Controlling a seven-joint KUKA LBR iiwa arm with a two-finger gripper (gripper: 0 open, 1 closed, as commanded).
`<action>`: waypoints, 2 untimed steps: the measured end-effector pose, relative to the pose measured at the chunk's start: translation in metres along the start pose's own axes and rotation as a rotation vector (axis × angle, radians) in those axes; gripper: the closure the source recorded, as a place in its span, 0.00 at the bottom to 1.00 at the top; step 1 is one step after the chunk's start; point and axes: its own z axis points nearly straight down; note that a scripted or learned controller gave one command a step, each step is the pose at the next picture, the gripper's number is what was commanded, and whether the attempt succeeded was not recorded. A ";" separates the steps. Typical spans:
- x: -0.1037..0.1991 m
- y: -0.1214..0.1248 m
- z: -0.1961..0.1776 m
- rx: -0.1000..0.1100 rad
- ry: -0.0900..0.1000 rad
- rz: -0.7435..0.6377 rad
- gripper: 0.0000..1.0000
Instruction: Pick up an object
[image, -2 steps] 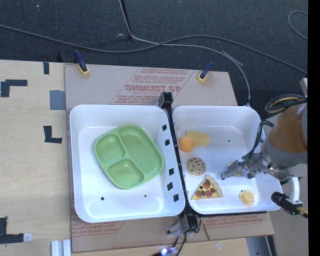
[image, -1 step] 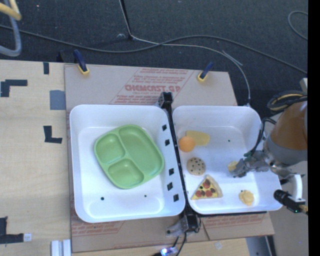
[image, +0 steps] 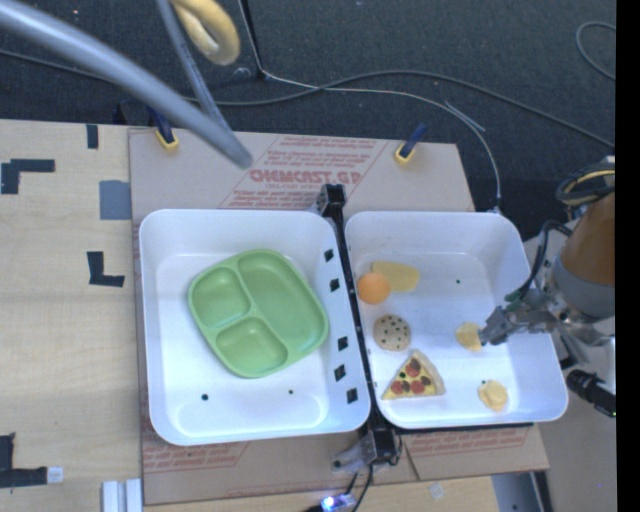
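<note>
The right bin (image: 520, 250) holds several toy foods: an orange ball (image: 373, 288), a pale yellow piece (image: 400, 275) right behind it, a chocolate-chip cookie (image: 392, 331), a pizza slice (image: 413, 377), a small yellow chunk (image: 468, 336) and another yellow piece (image: 493, 396) near the front right corner. My gripper (image: 493, 329) reaches in over the bin's right wall, low, its dark tip right beside the small yellow chunk on the chunk's right. Contact between them is unclear.
The left bin (image: 160, 240) holds a green divided plate (image: 258, 312). A black divider with clips (image: 345, 300) runs between the bins. Cables cross the dark floor behind, and the bench's cardboard base (image: 300, 165) lies under both bins.
</note>
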 end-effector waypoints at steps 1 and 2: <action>0.000 0.001 -0.053 -0.002 -0.001 -0.001 1.00; 0.045 0.009 -0.062 0.001 0.002 -0.006 1.00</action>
